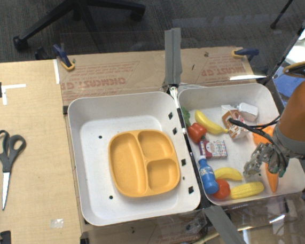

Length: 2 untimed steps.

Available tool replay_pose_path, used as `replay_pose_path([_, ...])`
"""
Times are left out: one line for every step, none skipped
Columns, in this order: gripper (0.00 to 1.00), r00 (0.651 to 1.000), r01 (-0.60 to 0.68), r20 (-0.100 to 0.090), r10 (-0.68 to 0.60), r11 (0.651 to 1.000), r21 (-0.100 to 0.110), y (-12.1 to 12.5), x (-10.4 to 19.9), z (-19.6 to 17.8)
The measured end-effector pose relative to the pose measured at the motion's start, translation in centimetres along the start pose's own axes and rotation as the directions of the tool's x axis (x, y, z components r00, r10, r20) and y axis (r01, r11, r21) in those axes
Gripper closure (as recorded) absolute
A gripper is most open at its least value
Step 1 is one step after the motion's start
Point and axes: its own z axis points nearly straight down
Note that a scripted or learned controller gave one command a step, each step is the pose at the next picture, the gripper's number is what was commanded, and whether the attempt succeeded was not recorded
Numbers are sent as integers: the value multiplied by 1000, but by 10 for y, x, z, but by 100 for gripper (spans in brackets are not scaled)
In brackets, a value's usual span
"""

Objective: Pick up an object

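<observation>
My gripper (264, 163) hangs open low over the right side of the right bin (230, 91). An orange carrot (273, 180) lies lengthwise right under it, its ends showing above and below the gripper; I cannot tell if they touch. Just left of the gripper lie a small yellow banana (228, 174) and a yellow corn cob (247, 190). Further left are a blue bottle (206, 175), a red tomato (221, 190), a pink-and-white box (214, 149), a red pepper (196, 132) and a larger banana (208, 123). A white packet (247, 110) and a brown-and-white item (234, 125) lie at the back.
The left bin (85, 152) holds a yellow divided plate (144, 162). Scissors (7, 159) lie on the wooden bench at far left. A grey divider bar (173, 58) stands behind the bins. The arm's orange band (302, 115) overhangs the right bin's right wall.
</observation>
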Motion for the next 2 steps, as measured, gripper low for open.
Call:
replay_pose_path([100, 980, 197, 2, -197, 980, 0, -24, -47, -38])
replay_pose_path([100, 998, -63, -1, 63, 998, 0, -35, -33, -1])
